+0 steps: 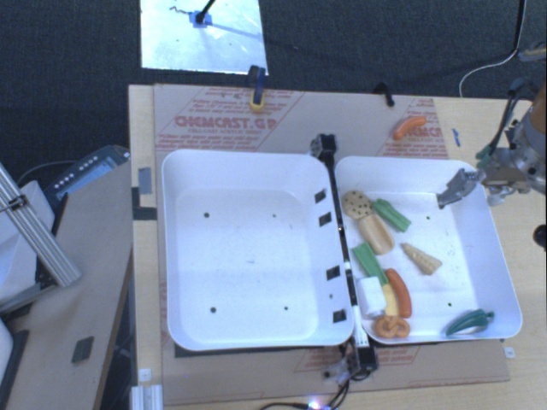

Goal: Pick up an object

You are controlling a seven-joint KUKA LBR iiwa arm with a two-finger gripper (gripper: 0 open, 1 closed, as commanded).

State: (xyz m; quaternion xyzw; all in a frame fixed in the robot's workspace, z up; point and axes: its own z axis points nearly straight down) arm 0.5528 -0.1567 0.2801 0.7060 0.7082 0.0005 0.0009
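Right bin (pixel 504 301): toy foods bunched along its left wall. Cookie (pixel 355 202), green pod (pixel 392 214), tan roll (pixel 376 233), green block (pixel 369 261), white cube (pixel 372 295), sausage (pixel 399 291), pretzel (pixel 391 326). Cheese wedge (pixel 422 259) lies apart mid-bin; green pepper (pixel 469 320) near the front right corner.

Tool (pixel 457 188) hovers at the bin's upper right, nothing visibly in it; whether it is parted or closed, cannot tell.

Risks, judged: the cluster pieces touch, so a descent there may nudge neighbours or pinch two. Items by the wall invite a collision. The wedge looks the safest target. An orange piece (pixel 410 127) sits on the worktop (pixel 222 122) outside the bins. Left bin (pixel 184 254) alongside.
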